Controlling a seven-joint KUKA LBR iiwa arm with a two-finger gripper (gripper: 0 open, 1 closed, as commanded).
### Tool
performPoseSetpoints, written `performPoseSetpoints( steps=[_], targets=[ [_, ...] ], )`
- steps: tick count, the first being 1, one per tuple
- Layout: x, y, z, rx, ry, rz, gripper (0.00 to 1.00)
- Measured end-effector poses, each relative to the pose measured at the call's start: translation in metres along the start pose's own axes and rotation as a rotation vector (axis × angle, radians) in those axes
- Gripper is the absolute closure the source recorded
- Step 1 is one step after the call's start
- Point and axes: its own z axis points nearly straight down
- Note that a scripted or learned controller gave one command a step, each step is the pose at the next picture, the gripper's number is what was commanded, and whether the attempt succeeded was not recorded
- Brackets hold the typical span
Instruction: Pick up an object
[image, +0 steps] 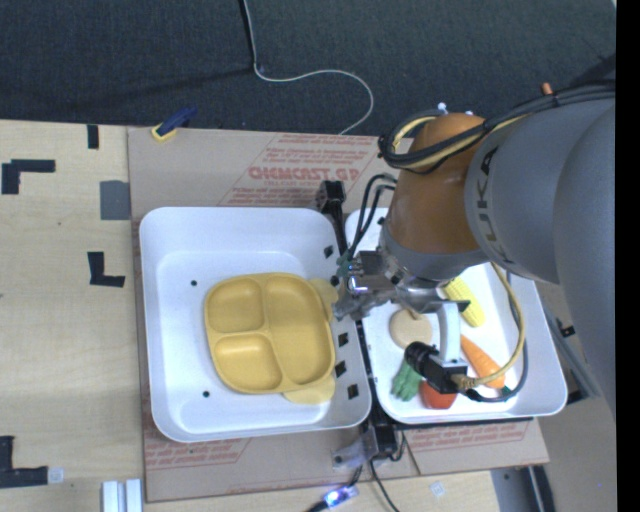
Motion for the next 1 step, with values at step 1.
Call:
performPoseSetpoints(
  steps=[1],
  targets=[
    [-0.0049,-0.0065,-0.0136,-0.002,0.001,0.002,1.00]
  ],
)
